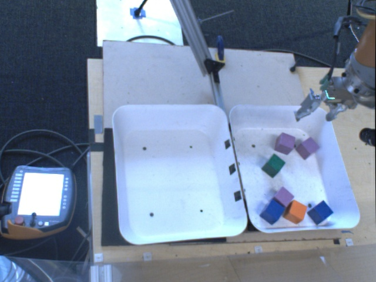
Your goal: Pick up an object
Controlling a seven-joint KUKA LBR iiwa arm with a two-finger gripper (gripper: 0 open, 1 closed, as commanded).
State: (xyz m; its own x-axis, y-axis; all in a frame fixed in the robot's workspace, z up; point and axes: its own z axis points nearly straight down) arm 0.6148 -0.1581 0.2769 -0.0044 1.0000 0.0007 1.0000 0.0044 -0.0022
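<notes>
The right bin (pixel 338 157) holds several small cubes. Two purple cubes (pixel 285 142) (pixel 307 148) lie near its back, with a green cube (pixel 273 165) just in front of them. Along the front edge sit a third purple cube (pixel 284 196), a blue cube (pixel 272 211), an orange cube (pixel 295 211) and another blue cube (pixel 320 212). My gripper (pixel 320 110) hangs above the bin's back right corner, open, its two fingers spread with nothing between them. It is above and behind the two purple cubes, apart from them.
The left bin (pixel 123 157) stands beside the right one, their rims touching in the middle. A slanted metal pole (pixel 191 28) with a clamp rises behind the bins. A teach pendant (pixel 38 201) lies on the floor at the left.
</notes>
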